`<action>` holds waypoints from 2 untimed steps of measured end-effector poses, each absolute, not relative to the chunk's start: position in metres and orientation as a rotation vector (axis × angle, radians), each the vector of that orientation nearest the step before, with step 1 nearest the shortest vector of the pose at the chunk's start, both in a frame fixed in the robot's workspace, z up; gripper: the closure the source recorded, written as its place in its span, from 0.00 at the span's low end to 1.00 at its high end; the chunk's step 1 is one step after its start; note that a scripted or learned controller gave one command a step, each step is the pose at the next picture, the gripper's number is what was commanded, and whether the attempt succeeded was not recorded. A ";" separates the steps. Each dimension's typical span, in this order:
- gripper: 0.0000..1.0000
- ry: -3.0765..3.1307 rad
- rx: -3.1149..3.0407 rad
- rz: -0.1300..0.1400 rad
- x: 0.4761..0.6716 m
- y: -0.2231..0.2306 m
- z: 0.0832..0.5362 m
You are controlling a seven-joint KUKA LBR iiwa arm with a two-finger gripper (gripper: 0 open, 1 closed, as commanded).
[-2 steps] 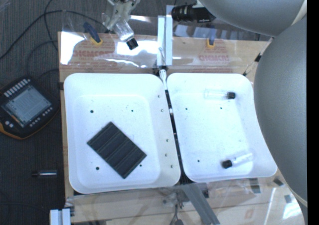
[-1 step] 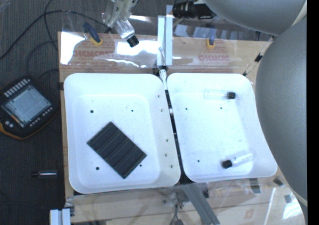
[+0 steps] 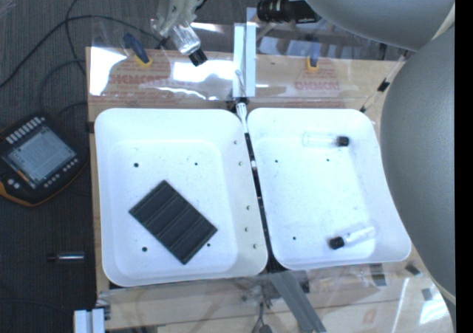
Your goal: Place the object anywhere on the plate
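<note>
Big grey arm (image 3: 414, 66) fills right side, close up. Gripper (image 3: 177, 18) high behind bins, holds tube (image 3: 188, 45) between fingers. Plate (image 3: 174, 221) dark, in left bin (image 3: 118, 139). Carrying step. Next: bring tube over plate, lower, let go.

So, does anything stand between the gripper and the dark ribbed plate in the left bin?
Nothing visible does. The gripper sits beyond the far rim of the left bin, with a capped tube at its tip. Only that rim and bare bin floor lie between it and the plate.
</note>
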State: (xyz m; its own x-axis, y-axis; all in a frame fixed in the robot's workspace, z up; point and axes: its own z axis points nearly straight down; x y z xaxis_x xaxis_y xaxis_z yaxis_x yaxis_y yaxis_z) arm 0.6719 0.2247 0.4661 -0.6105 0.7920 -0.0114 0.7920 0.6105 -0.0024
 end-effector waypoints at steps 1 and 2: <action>1.00 2.810 1.381 -0.014 0.673 0.226 0.474; 1.00 2.808 1.381 -0.016 0.674 0.227 0.482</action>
State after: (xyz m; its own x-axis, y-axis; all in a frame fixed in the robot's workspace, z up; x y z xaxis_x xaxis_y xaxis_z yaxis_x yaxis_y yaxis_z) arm 0.6736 0.2269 0.4816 -0.6107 0.7917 -0.0155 0.7918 0.6107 -0.0038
